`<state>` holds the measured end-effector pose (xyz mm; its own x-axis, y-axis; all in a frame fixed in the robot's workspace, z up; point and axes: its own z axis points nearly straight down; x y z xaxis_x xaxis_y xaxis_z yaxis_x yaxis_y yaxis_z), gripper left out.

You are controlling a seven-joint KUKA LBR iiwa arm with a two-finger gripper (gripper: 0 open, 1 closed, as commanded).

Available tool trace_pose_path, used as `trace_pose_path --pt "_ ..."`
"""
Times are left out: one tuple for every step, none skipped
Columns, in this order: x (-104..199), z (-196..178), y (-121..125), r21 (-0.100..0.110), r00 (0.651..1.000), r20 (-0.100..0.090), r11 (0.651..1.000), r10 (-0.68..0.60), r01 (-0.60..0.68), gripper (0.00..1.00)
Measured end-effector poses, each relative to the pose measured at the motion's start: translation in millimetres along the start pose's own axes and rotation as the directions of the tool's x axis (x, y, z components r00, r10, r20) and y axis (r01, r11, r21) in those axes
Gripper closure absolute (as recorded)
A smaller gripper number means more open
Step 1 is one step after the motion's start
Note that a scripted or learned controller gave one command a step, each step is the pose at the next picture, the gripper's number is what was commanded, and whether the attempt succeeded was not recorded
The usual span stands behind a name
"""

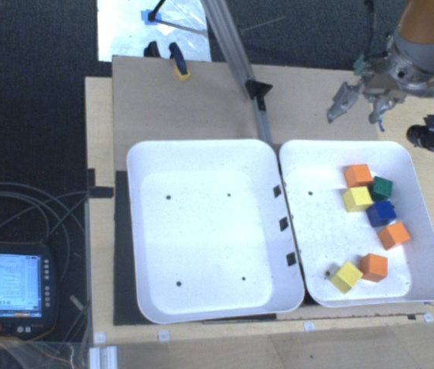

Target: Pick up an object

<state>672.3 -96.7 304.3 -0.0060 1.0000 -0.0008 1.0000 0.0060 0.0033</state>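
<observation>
Several small blocks lie in the right bin (309, 214). An orange block (358, 175), a yellow block (357, 198), a green block (382, 187), a blue block (381, 212) and another orange block (393, 234) cluster at its upper right. A yellow block (346, 276) and an orange block (373, 267) sit near its front edge. My gripper (359, 108) hangs above the bench behind the right bin's far rim, open, with nothing between its fingers.
The left bin (201, 229) stands beside the right one. A grey pole (232, 44) slants across the back of the bench. A pendant (13, 287) with cables lies at the lower left, off the bench.
</observation>
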Motion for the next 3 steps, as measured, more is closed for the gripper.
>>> trace_pose_path --pt "-0.1 -0.1 0.0 0.0 1.0 0.0 1.0 0.0 0.0 0.0" --pt "6.8 59.9 0.9 0.006 1.0 0.0 1.0 0.001 -0.001 0.0" --pt "-2.5 107.0 1.7 0.006 1.0 0.0 1.0 0.004 -0.004 0.0"
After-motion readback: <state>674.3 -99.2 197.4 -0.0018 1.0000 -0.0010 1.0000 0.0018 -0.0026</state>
